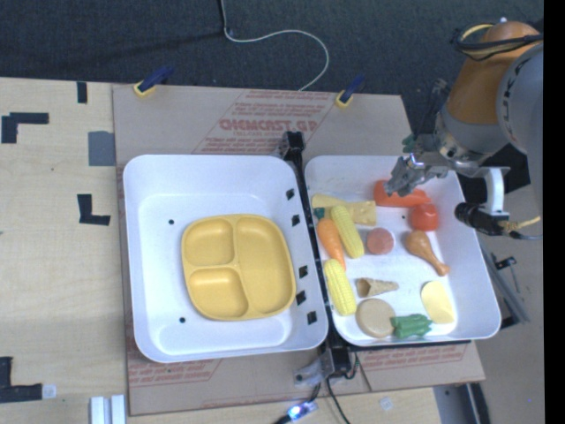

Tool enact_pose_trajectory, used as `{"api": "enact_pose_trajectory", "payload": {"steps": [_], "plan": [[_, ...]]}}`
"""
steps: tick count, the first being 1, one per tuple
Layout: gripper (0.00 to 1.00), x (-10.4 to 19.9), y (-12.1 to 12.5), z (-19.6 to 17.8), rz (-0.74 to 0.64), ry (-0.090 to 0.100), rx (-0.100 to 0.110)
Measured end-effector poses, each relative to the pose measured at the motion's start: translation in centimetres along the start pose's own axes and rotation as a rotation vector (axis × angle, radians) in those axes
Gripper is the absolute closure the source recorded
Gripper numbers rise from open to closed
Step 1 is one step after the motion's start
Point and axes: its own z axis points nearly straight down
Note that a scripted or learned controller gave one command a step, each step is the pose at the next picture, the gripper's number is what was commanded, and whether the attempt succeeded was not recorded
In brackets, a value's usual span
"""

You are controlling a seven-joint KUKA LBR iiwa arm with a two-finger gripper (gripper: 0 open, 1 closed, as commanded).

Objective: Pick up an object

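Pincer (pixel 408 177) low over the carrot stick (pixel 402 196)
You can't tell its spread; beside that stick sits a tomato (pixel 424 216), so a skewed close may nudge both and grasp nothing.

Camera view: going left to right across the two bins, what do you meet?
Yellow divided plate → carrot → pink round piece → drumstick → gripper is above the right bin's far part.
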Motion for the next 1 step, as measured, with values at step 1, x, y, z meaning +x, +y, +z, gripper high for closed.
{"api": "enact_pose_trajectory", "payload": {"steps": [1], "plan": [[1.00,0.05,0.13,-4.28,0.000,0.000,0.000]]}}
